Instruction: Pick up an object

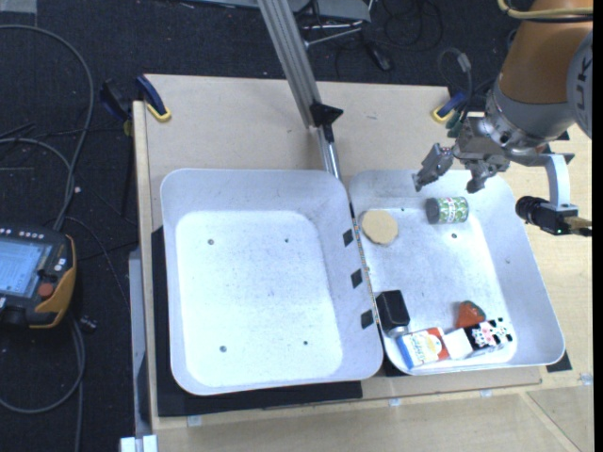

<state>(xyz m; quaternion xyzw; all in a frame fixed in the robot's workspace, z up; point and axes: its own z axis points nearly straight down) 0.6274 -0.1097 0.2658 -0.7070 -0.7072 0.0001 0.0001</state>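
Your gripper [454, 171] hangs over the far end of the right bin [528, 281] with its two fingers spread wide and nothing between them. Just below it on the bin floor lies a small green-and-grey can [448, 210] on its side, with a round tan disc [380, 227] near the bin's left wall. At the near end you see a black block [392, 309], a red piece [469, 314] and an orange-and-white box [433, 346]; the left bin [188, 205] sits alongside.
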